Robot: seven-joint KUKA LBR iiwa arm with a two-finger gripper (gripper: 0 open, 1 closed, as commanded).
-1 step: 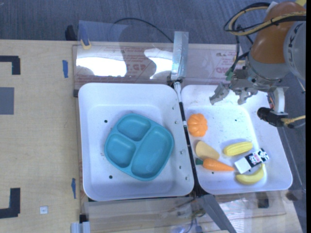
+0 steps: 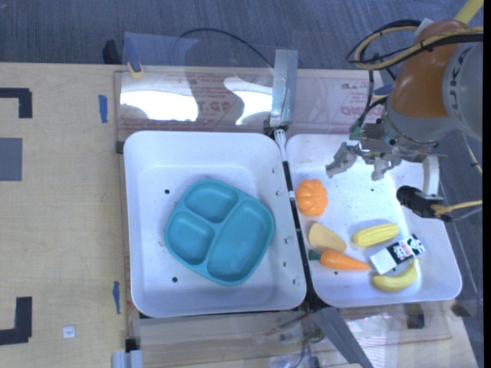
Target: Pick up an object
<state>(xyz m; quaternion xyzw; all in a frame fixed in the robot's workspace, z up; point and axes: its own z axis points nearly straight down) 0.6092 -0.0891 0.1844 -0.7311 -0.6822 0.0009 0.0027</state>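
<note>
Orange pumpkin, pale wedge, carrot, corn cob, banana and a small black-and-white block all lie in the right bin. We see the tool at that bin's far end, its fingers spread and nothing between them.

Our worry is crowding. The block touches the banana and sits just beside the corn, so a descent there may pinch two things or knock one aside. The pumpkin, near the left wall, could roll away from closing fingers. The left bin holds a blue divided plate.
</note>
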